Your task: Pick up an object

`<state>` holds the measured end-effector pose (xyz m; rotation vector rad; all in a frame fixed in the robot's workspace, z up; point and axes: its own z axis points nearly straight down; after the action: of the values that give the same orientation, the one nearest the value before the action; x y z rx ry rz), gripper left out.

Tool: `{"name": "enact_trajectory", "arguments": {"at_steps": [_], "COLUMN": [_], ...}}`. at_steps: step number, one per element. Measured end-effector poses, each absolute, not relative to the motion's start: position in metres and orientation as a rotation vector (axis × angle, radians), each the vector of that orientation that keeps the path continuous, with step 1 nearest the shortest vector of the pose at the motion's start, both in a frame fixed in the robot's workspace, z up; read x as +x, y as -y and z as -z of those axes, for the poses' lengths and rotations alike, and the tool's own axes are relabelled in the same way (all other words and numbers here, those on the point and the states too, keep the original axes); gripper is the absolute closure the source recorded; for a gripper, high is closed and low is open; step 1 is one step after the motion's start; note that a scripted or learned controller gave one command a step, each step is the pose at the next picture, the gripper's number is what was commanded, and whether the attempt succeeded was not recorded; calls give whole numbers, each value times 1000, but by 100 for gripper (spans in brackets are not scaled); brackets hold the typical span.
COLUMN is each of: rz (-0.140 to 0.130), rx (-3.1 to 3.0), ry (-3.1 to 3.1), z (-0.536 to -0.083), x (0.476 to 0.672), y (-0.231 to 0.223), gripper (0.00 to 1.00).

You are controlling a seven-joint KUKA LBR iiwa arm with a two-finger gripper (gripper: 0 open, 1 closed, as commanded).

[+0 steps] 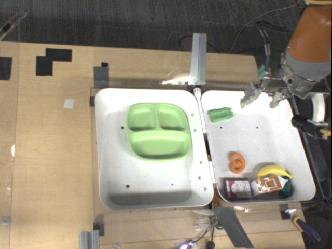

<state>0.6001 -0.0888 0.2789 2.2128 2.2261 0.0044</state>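
The right bin (pixel 270 139) holds a small green piece (pixel 220 114) near its far left corner and an orange ring-shaped toy (pixel 237 162) lower down. Along its near wall lie a dark carton (pixel 239 188), a yellow banana (pixel 275 171), an orange-and-white package (pixel 270 183) and a dark green item (pixel 287 191). My gripper (pixel 262 98) hangs over the bin's far edge, fingers spread apart and pointing down, with nothing between them. It is to the right of the green piece and well above the other objects.
The left bin (pixel 111 154) bears a light green divided plate (pixel 157 130). A metal post (pixel 198 58) stands at the back between the bins. Cables run behind the bench. The wooden bench top (pixel 46 154) stretches to the left.
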Motion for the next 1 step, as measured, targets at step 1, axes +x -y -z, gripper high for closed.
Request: {"name": "enact_trajectory", "arguments": {"at_steps": [1], "rz": [-4], "rx": [1914], "ry": [-2488], "z": [-189], "x": [533], "y": [96], "gripper": [0]}}
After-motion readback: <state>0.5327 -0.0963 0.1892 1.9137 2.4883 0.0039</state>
